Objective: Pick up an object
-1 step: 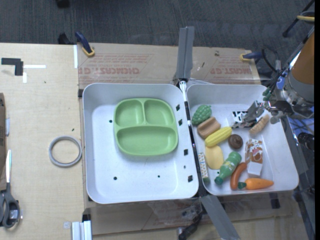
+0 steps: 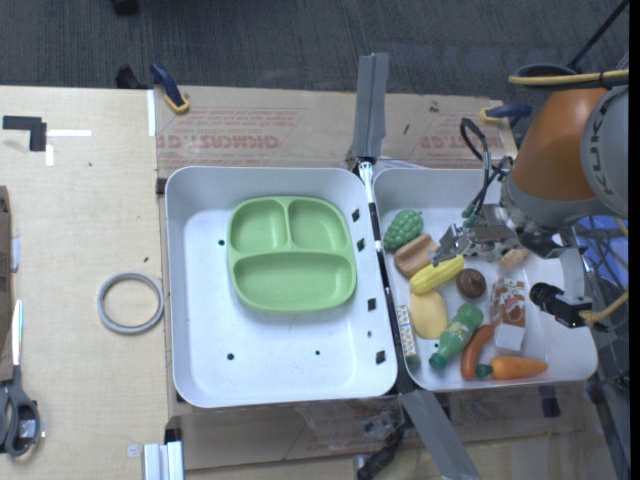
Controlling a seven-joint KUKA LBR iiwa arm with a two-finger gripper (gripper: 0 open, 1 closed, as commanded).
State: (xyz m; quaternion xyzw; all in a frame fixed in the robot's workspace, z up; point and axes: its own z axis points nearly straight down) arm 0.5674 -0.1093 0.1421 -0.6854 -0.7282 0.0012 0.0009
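Observation:
The right bin (image 2: 560, 368) holds several toy foods: a green bumpy piece (image 2: 403, 228), a hot dog bun (image 2: 412, 254), a yellow corn cob (image 2: 437, 274), a brown ball (image 2: 471, 284), a pale yellow fruit (image 2: 428, 315), a green bottle (image 2: 457, 333), a red pepper (image 2: 474, 349), a carrot (image 2: 516, 368) and a printed packet (image 2: 509, 304). My gripper (image 2: 462, 240) hangs low over the upper middle of this bin, just above the right end of the corn cob and beside the bun. I see nothing lifted off the bin floor.
The left bin (image 2: 200, 358) holds a green divided plate (image 2: 292, 253). A tape ring (image 2: 130, 301) and scissors (image 2: 15, 413) lie on the bench to the left. A blue clamp (image 2: 170, 87) sits at the back. The arm's orange band (image 2: 560, 153) looms over the right bin's back corner.

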